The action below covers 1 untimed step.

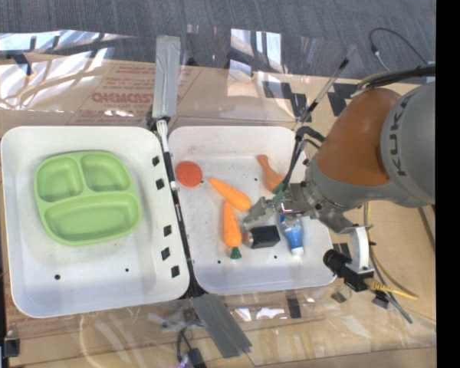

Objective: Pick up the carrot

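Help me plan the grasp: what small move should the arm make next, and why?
Probably shift the gripper slightly toward the green-tipped carrot and lower. It sits just right of that carrot, in the right bin, with nothing visibly between its fingers.

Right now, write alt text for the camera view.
A grey arm's two-finger gripper hovers low in the right shallow white bin, beside two orange toy carrots, an orange-red disc and a blue-and-white tube. The left bin holds a green divided plate.
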Motion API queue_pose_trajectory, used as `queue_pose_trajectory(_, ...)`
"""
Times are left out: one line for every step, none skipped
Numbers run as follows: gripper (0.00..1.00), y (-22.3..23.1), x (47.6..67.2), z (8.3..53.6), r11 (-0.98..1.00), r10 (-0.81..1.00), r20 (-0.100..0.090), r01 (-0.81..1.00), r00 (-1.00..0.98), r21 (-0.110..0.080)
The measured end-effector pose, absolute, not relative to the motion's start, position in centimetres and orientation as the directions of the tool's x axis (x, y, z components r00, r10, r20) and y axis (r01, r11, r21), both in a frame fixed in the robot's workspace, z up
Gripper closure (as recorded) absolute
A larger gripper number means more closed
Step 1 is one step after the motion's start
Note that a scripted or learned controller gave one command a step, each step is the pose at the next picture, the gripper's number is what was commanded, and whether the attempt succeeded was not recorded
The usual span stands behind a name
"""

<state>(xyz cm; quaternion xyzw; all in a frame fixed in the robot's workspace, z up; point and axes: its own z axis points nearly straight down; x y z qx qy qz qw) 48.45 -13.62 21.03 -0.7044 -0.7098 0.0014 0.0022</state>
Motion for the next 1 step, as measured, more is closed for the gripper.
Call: queue_pose_trajectory(0.0,-14.41,54.55,20.95,0.022,1.0,0.001,1.0,-0.022,-0.003)
